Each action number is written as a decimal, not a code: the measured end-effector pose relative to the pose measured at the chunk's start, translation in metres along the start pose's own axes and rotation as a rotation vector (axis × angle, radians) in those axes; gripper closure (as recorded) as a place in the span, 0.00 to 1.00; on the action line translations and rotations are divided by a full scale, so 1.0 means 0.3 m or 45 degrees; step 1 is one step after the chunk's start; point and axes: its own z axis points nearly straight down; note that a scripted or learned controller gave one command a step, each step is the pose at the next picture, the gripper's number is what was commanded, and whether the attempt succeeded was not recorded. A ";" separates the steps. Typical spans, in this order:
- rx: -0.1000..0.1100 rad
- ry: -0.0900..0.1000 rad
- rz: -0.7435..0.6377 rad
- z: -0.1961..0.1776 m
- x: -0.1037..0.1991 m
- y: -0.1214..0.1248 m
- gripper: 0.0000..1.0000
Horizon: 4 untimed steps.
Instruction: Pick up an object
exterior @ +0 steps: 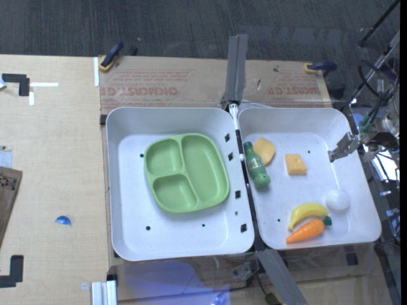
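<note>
Two shallow white plastic bins sit side by side on the tabletop, over a sheet of brown printed cardboard (pixel 191 81).

The left bin (pixel 121 170) holds a pale green plastic plate (pixel 187 171) with three compartments, lying flat near the bin's middle, a little toward its far edge.

The right bin (pixel 356 230) holds the loose things. A small green bottle with a white label (pixel 256 165) lies on its side right along the bin's left wall. Just beside it, toward the far-left corner and touching or nearly touching it, is a rounded tan piece that looks like toy bread (pixel 264 150). A yellow cube-like block, perhaps toy cheese (pixel 295 164), sits near the bin's middle, apart from the others. Toward the near right corner lies a white ball (pixel 338 200). Close beside it are a yellow toy banana (pixel 308 213) and an orange toy carrot with a green top (pixel 305 230). The banana rests against the carrot's far side.

At the right bin's right edge, the end effector (pixel 346 146) reaches in over the rim, a thin metal shape pointing toward the bin's inside. It hangs well apart from all the items and nothing is seen between its fingers. I cannot tell from here whether it is released or clenched.

A small blue object (pixel 62 220) lies on the bare tabletop, well left of the bins.
</note>
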 end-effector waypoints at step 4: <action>-0.003 0.001 -0.373 0.506 0.171 -0.166 1.00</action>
